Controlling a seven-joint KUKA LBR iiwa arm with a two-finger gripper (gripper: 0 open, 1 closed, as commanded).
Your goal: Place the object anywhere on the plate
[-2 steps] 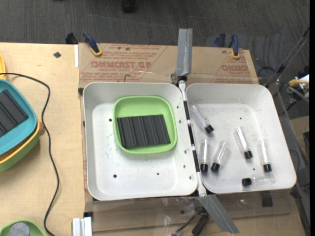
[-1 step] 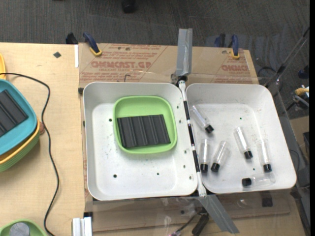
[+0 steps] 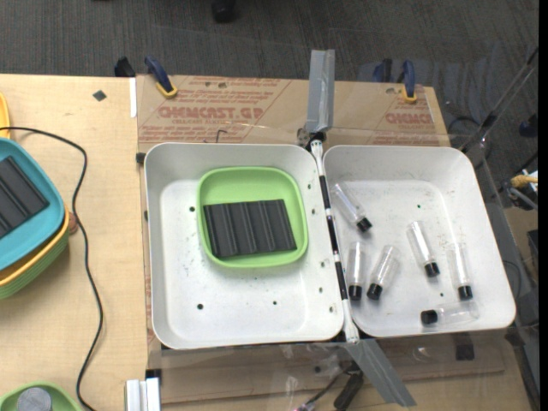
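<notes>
A square green plate [image 3: 291,187] lies in the left white bin [image 3: 171,306], toward its back. A black ribbed pad [image 3: 251,229] rests flat on the plate. In the right white bin [image 3: 488,229] lie several clear plastic tubes with black caps. One tube [image 3: 351,208] is near the bin's left wall, and two tubes [image 3: 381,272] lie side by side below it. Another tube [image 3: 422,248] lies right of centre, and one tube [image 3: 445,317] sits near the front edge.
A stack of teal and yellow plates [image 3: 26,204] stands on the wooden bench at the far left, with a black cable [image 3: 86,255] running past it. Clamps [image 3: 160,77] hold cardboard behind the bins. A grey post [image 3: 321,92] rises between them.
</notes>
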